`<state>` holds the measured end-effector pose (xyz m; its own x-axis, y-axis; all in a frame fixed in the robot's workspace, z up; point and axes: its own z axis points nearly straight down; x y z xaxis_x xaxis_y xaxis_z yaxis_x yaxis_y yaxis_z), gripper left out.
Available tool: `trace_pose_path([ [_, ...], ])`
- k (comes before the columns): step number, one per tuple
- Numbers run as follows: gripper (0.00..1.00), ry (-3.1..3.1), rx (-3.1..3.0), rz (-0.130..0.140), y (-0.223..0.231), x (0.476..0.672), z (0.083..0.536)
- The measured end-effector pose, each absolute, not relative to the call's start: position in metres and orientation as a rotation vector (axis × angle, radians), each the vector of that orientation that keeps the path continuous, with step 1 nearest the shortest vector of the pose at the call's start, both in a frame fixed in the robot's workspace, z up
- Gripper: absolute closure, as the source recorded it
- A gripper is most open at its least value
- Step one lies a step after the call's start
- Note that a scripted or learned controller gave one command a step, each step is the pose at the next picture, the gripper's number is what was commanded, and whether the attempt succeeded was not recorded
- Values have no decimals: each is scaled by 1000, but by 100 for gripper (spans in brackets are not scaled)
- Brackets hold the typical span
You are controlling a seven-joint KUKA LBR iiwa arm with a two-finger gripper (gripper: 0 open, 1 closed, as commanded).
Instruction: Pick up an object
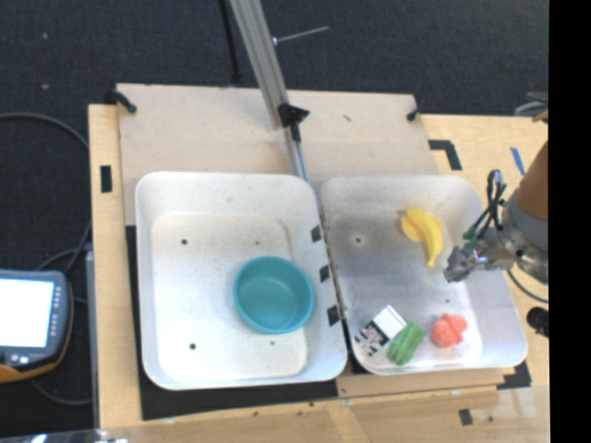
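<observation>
In the right bin (369, 210) lie a yellow banana (424, 233), a red-orange object (449, 330), a green object (405, 343) and a small white card with black print (379, 329). A teal bowl (273, 293) rests in the left bin (185, 210). My gripper (459, 266) hangs over the right bin's right side, just right of the banana's lower end and above the red-orange object. Nothing shows between its fingers.
A slanted metal pole (263, 58) runs from the top of the view down to the gap between the bins. At the far left edge sits a tablet-like pendant (28, 321) with a cable. Cables hang by the arm's wrist (494, 201).
</observation>
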<state>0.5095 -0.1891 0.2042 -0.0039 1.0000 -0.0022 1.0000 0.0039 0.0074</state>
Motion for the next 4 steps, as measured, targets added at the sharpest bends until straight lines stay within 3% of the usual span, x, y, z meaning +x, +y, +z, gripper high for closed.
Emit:
trace_pose_path([
  [1, 100, 2220, 2211, 5, -196, 516, 266],
  [2, 100, 2226, 2213, 3, -196, 517, 276],
  [3, 100, 2227, 2212, 2, -147, 535, 274],
  [4, 100, 2227, 2214, 1, -97, 539, 259],
])
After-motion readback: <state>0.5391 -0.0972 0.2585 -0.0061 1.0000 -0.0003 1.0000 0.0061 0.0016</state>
